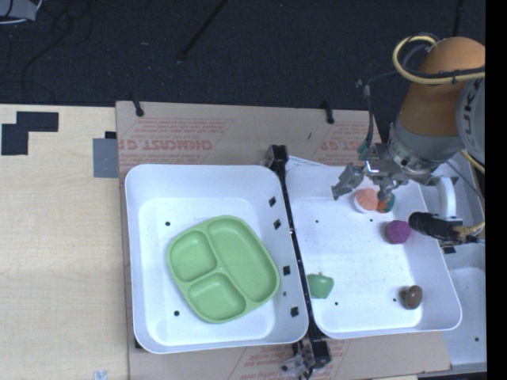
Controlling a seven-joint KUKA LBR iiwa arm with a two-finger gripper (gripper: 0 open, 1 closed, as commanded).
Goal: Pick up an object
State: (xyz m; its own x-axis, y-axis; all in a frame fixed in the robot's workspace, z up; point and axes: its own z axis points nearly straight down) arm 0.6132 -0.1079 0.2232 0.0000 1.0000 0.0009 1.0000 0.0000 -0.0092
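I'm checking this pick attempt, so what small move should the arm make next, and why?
Probably a short descent onto the orange object. The gripper hangs at the far end of the right bin, directly over that object, with nothing visibly between its fingers, so lowering looks like the natural next step.

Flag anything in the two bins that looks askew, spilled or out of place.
The green divided plate lies turned at an angle in the left bin, not square to its walls. The green piece rests against the right bin's left wall. Nothing looks spilled or damaged.
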